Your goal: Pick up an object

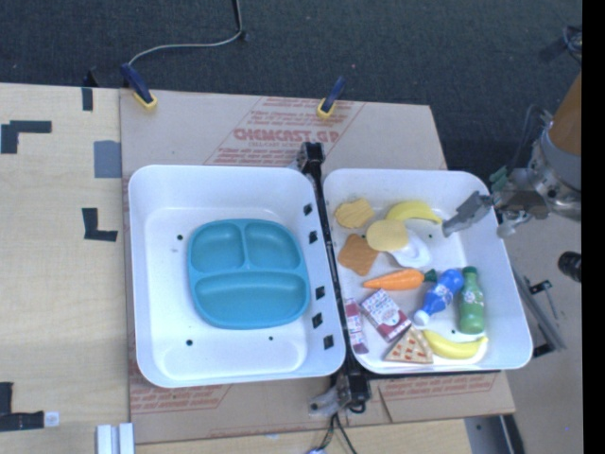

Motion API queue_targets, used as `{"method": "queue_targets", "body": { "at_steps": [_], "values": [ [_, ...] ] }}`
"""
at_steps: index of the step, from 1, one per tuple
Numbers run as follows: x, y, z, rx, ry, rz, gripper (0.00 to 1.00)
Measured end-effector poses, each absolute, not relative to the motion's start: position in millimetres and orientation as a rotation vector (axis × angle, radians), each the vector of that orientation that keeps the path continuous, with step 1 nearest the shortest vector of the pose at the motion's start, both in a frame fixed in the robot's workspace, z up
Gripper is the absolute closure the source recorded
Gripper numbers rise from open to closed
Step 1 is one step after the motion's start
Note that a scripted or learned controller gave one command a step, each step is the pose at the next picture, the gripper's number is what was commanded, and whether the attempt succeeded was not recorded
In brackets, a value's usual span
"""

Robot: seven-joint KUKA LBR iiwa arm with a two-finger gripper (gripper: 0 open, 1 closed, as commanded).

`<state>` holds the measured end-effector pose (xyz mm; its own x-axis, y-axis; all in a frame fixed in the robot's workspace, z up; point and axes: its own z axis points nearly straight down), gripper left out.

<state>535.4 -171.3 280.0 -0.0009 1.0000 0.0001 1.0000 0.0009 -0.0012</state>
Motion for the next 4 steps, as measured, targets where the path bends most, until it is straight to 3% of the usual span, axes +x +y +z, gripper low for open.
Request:
{"method": "queue_targets", "body": {
  "at_steps": [1, 2, 3, 4],
  "values": [
    [606.6, -118.3, 213.1, -2.217, -2.222, 0.002, 0.00],
    [626.2, -113.0, 88.0, -2.222, -2.227, -0.007, 0.00],
    [586.8, -99.9, 88.0, -2.227, -2.228, -0.006, 0.00],
    [587.2, -99.6, 97.9, -2.226, -2.229, -0.006, 1.00]
  ]
}}
